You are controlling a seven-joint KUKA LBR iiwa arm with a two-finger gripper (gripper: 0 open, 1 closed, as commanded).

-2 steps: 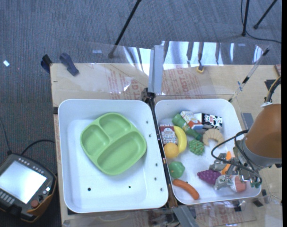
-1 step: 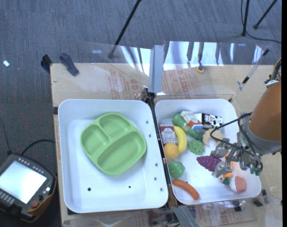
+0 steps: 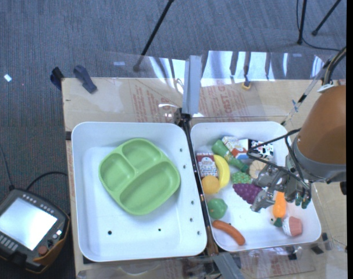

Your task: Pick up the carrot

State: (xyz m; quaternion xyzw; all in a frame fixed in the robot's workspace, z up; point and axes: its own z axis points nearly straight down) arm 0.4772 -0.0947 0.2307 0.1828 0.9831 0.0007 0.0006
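The carrot is a small orange toy with a green top at its near end, lying in the right bin near the front right corner. My gripper hangs low over it, open. One grey finger stands to the carrot's left and a dark finger to its right, so the carrot lies in the gap between them. The carrot's far end is hidden under the gripper body.
Close around the carrot are purple grapes, a pink-and-white piece, a red sausage, a green pepper, a banana and a small carton. The left bin holds a green divided plate.
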